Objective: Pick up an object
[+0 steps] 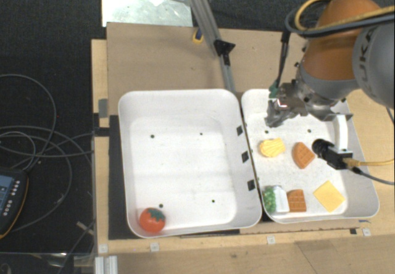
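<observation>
1. Camera view: gripper (279, 112) hangs over the far part of the right bin (370, 205), just beyond the yellow ridged piece (271, 147). Jaw state: cannot tell, as the tips merge into a dark blur.
2. Step judged: approach; nothing is seen between the tips, so no pick yet.
3. Likeliest target is the yellow ridged piece. The next move calls for a short shift toward the near rim, then a straight descent centred on it.
4. Right bin contents, relative to the yellow ridged piece: orange wedge (302, 155) just to its right; green-and-white item (274, 199) and brown waffle block (296, 200) nearer the camera; yellow slab (329, 195) further right.
5. Left bin (179, 100): one red tomato (152, 220) in its near-left corner, well apart from the gripper.
</observation>
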`<state>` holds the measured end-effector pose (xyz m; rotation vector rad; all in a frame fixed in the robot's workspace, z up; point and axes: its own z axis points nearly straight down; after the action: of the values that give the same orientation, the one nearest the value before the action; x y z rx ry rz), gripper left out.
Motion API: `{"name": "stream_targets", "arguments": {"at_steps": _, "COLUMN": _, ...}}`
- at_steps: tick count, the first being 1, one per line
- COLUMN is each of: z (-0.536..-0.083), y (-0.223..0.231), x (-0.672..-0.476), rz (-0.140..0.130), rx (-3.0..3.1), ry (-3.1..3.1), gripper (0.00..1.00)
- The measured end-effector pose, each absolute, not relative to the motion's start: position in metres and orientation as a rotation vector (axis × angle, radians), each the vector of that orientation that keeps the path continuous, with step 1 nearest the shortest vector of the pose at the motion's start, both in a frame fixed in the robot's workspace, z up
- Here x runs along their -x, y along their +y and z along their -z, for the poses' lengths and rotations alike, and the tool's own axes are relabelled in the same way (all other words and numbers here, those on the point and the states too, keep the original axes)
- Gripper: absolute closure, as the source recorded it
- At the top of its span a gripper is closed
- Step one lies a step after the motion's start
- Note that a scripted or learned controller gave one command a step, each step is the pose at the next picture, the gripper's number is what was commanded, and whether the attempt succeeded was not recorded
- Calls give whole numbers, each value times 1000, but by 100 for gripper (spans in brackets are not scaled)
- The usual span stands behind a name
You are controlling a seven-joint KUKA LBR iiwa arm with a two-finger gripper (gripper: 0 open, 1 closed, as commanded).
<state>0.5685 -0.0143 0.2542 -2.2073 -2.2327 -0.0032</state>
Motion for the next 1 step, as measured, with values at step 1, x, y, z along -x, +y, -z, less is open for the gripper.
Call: {"name": "stream_targets", "arguments": {"at_steps": 1, "z": -254, "y": 41, "x": -577, "rz": 6, "rx": 2209, "ry": -2234, "gripper": 100}}
